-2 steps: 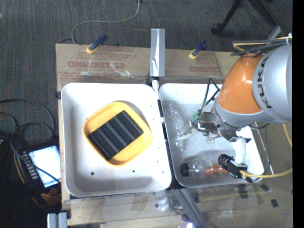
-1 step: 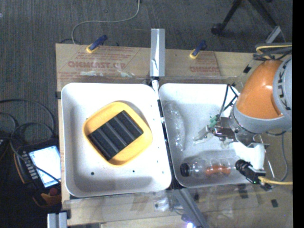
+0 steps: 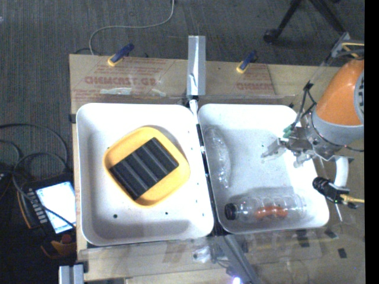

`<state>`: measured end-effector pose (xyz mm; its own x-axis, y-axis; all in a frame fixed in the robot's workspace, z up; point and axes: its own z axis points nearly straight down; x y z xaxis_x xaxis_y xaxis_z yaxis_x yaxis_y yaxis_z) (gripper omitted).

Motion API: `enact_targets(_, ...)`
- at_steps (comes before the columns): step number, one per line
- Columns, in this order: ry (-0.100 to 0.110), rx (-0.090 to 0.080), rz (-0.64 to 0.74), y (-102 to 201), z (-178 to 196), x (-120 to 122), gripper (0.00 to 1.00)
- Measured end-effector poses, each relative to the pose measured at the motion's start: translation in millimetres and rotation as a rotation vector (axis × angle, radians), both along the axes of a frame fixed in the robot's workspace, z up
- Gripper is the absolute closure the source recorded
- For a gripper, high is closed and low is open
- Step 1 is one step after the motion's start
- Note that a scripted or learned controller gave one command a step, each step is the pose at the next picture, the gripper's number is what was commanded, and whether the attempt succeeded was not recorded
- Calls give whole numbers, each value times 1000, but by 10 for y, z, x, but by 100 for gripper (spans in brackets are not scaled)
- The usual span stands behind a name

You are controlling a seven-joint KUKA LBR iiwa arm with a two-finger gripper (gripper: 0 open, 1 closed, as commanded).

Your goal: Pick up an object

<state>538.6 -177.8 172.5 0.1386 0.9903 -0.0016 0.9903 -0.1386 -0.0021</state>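
Clear plastic bottle (image 3: 265, 207) w/ dark cap, right bin — prob. light, slick, crushable; grab mid-body. Gripper (image 3: 284, 147) state — can't tell.

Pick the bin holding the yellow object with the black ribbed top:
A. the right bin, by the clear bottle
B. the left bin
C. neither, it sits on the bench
B: the yellow object lies inside the left bin, while the clear bottle lies in the right bin.
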Motion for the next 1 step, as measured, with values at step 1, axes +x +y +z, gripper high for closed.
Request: enact_targets(1,-13,-5,147,775,-810,112,0)
